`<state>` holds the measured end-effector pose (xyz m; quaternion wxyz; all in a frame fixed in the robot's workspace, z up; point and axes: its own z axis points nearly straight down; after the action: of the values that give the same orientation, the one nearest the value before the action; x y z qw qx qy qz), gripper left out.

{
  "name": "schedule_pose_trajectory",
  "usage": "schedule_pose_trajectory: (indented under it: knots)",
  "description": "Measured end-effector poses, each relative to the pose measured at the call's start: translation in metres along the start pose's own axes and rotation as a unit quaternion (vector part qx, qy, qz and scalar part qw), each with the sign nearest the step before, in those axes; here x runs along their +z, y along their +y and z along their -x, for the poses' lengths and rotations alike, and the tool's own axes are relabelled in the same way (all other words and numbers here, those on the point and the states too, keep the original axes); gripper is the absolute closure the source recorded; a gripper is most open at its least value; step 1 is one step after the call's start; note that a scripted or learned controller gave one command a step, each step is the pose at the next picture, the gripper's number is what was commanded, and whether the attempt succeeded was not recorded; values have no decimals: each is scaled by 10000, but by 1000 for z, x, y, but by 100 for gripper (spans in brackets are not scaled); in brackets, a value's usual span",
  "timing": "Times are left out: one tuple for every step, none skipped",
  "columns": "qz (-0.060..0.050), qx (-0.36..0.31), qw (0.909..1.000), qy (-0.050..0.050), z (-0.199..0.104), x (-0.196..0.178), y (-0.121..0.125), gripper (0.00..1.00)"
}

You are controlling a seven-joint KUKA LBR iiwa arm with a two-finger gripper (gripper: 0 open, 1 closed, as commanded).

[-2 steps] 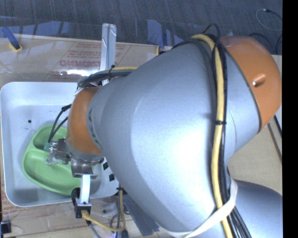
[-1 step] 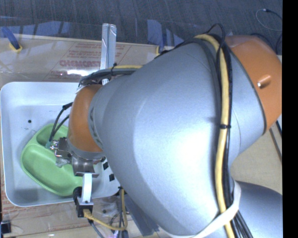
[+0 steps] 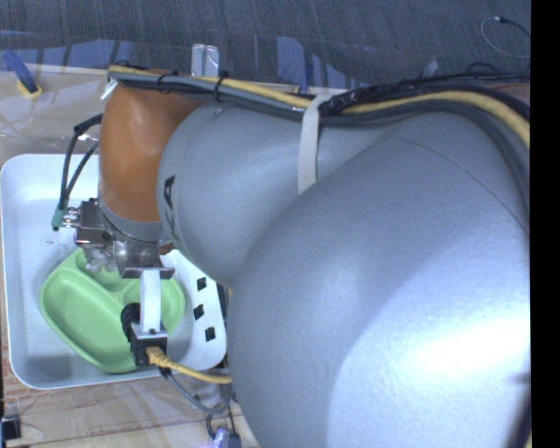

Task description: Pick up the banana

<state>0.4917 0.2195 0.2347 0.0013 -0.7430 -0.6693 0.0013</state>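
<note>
Reaching in from the right of the frame, the grey KUKA arm (image 3: 383, 278) covers most of the picture. Its orange band (image 3: 135, 157) sits at upper left of centre, and the wrist points down into the white bin (image 3: 23, 203) at the left of the frame. The gripper (image 3: 101, 261) is low over the lower left part of that bin, at the upper edge of a pale green plastic dish (image 3: 79, 311), and seems to touch or nearly touch it. The wrist above hides it, so whether it is wide, narrow or holding anything cannot be told.

The green dish has a rounded, three-cornered shape with a raised rim and lies on the bin floor near the lower left corner. The upper left part of the bin floor is bare white. Where the banana lies cannot be told from this angle.

Thin black cables (image 3: 75, 161) loop from the orange band down to a small green connector (image 3: 56, 217) beside the wrist. Strips of blue tape (image 3: 19, 68) sit on the bench beyond the bin at the upper left, and wooden bench surface (image 3: 93, 409) shows along the lower left.
</note>
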Motion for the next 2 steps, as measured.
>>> schedule_pose_trajectory:
  knots:
    - [-16,-230,9997,-8,11,-6,-16,100]
    - [-19,-1832,9831,-12,4,121,-17,100]
